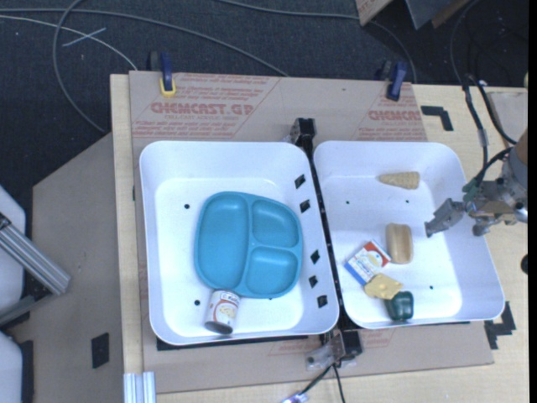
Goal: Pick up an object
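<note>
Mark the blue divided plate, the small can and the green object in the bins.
blue divided plate [248,244], camera view, on the ridge where its compartments meet.
small can [222,311], camera view, on its labelled side; it lies tipped over.
green object [401,306], camera view, on its top surface.

At the view's right edge the robot's end shows as a compact cluster of grey metal parts with teal-tinted patches. A dark grey, angular finger [442,217] juts from it. Thin black cables [478,124] curve above the assembly.
</note>
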